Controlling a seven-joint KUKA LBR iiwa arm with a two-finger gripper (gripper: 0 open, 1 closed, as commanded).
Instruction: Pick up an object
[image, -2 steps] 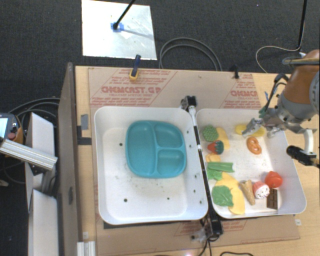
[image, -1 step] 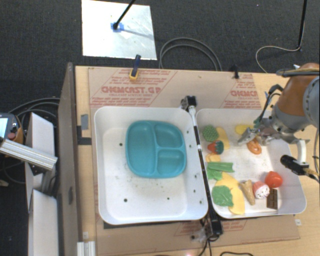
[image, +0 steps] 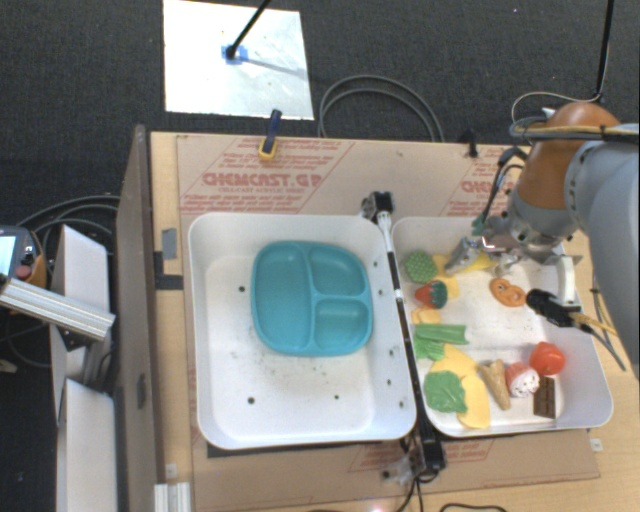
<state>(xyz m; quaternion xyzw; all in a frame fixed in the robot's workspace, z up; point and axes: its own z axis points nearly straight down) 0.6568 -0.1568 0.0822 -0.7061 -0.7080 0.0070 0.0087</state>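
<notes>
While the arm (image: 590, 170) reaches in from the right, its gripper (image: 478, 252) hangs low over the right bin's (image: 600, 400) far end, just beside a yellow piece (image: 480, 263); whether it grips anything I cannot tell. Toy foods lie scattered in that bin: a green lump (image: 420, 266), a pretzel (image: 507, 292), a tomato (image: 547, 358). A teal plate (image: 310, 298) sits in the left bin (image: 215, 400).

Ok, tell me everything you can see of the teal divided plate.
The teal divided plate looks like smooth moulded plastic, a rounded rectangle with raised ridges splitting it into three compartments: one large on the left, two smaller on the right. It lies flat and upright, slightly rotated, on the floor of the left white bin, near its middle. Only the bin touches it.
</notes>
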